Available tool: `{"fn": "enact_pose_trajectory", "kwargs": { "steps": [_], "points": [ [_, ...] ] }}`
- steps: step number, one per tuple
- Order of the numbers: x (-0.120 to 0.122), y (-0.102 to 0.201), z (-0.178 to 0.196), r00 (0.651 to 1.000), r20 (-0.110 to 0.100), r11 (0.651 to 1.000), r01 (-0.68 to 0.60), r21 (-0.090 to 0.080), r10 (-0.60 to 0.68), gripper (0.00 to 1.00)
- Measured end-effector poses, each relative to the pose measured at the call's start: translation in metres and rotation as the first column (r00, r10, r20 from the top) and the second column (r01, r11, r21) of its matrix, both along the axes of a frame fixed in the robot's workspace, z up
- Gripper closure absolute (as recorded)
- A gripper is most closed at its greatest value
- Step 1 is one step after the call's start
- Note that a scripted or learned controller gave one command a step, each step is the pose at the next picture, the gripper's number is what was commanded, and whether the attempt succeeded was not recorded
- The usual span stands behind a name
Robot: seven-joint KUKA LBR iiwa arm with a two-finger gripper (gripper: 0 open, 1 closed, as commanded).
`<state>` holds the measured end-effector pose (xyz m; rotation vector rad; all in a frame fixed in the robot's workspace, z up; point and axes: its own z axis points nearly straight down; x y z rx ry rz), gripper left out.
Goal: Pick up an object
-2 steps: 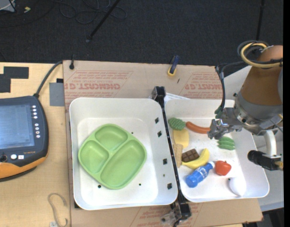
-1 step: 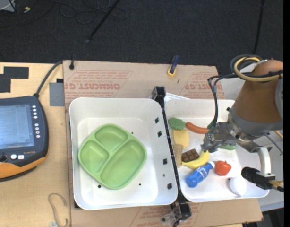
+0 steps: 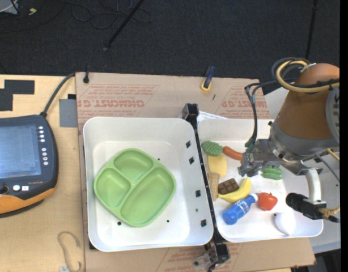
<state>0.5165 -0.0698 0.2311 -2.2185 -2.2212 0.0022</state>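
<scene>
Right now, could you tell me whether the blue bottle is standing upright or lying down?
Lying down: the blue bottle rests on its side on the right bin's floor.

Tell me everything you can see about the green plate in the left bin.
The plate is light green and looks like matte plastic. It has rounded corners and three compartments: one smaller at the upper left and two longer ones, split by raised ridges. It lies flat, right side up, turned at a slant, left of centre on the floor of the left bin. Nothing rests in it and nothing else touches it.

Green divided plate (image 3: 135, 186) in left bin (image 3: 100, 134); teach pendant (image 3: 20, 160) alongside.
</scene>
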Motion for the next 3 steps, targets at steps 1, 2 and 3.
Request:
{"fn": "enact_pose_trajectory", "kwargs": {
  "steps": [1,2,3],
  "points": [
    [-0.009,-0.002,-0.015,1.000,-0.003,1.000,0.002,0.000,-0.002,1.00],
    [-0.012,0.004,0.004,1.000,0.001,1.000,0.001,0.000,-0.001,1.00],
    [-0.014,0.006,-0.009,1.000,-0.002,1.000,0.002,0.000,-0.002,1.00]
  ]
}}
